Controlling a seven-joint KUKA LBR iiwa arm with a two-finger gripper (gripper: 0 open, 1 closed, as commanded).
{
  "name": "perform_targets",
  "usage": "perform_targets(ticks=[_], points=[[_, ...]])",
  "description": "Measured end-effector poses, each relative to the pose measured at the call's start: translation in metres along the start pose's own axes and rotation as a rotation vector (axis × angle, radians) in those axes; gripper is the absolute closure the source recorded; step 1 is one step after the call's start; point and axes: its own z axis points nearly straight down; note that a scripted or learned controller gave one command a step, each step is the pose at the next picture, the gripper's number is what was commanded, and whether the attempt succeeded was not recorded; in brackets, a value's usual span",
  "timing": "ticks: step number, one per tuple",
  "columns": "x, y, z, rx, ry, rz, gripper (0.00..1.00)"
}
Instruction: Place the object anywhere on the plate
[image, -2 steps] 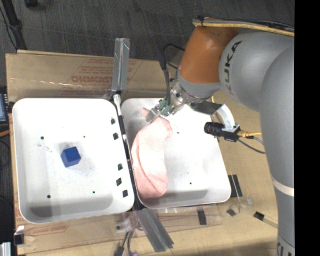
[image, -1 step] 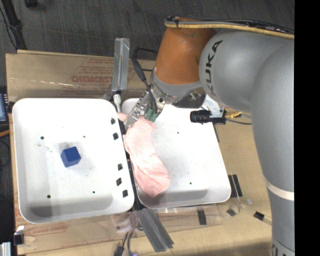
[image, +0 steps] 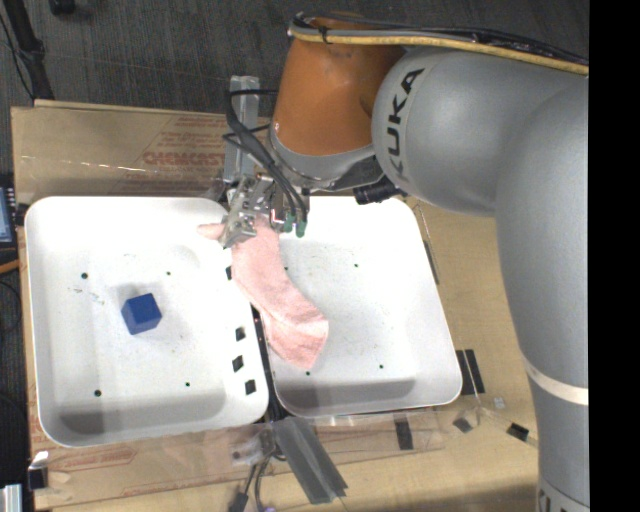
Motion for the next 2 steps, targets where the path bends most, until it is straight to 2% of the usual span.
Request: perform_targets(ticks=[1,2], points=[[0.0008,0.0516,0.0018,0.000,0.000,-0.195,1.00],[0.0007,0.0514,0.0015,0.000,0.000,-0.194,0.00]])
